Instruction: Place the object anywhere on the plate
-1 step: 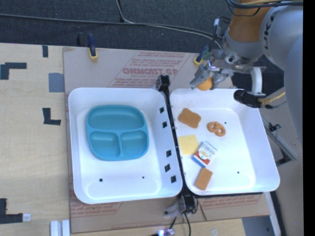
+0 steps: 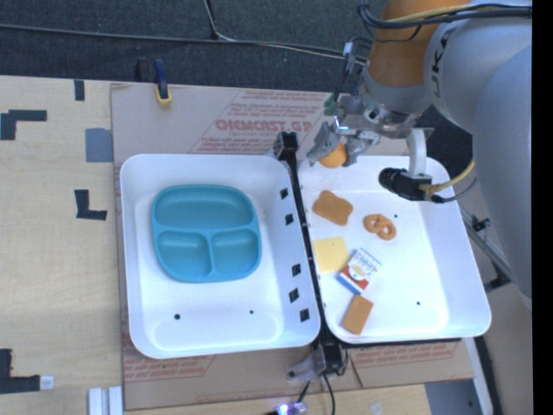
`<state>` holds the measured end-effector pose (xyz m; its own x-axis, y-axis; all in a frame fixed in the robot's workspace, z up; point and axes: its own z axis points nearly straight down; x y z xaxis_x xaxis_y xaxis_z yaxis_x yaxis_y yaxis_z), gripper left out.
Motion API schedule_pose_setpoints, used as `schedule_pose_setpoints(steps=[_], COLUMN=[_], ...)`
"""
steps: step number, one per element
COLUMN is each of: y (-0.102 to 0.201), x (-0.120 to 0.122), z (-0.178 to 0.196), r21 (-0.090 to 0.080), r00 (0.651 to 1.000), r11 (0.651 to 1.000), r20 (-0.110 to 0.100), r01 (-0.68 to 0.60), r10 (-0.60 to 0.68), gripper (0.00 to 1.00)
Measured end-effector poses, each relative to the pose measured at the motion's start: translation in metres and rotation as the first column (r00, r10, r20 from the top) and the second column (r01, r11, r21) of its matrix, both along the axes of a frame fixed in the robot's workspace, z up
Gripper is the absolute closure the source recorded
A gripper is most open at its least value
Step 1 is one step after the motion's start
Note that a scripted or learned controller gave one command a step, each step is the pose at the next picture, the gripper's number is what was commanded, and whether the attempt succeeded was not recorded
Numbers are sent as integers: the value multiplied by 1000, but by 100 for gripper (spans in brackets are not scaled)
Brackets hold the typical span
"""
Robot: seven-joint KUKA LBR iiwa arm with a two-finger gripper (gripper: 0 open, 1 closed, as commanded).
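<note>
Orange rounded object [image 2: 333, 156] pinched between fingers of hand [image 2: 335, 148] over right bin's far corner, blue plate [image 2: 206, 233] well apart, leftward and nearer, in left bin.

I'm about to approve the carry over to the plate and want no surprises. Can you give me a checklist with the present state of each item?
1. Orange object between the end effector fingers: ok, it sits at the fingertips.
2. Object lifted off the right bin: cannot tell from this slant.
3. Blue plate in the left bin: ok.
4. Plate compartments free: ok.
5. Other food clear of the end effector: ok, the brown piece and pretzel lie apart.
</note>
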<state>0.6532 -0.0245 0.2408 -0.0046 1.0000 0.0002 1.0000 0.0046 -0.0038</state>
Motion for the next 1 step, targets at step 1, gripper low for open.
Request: schedule_pose_setpoints(steps=[1], y=[55], x=[-4], z=[-15], r21=[1], r00=[1000], r11=[1000], r20=[0], r01=[-2], r10=[2], gripper=[100])
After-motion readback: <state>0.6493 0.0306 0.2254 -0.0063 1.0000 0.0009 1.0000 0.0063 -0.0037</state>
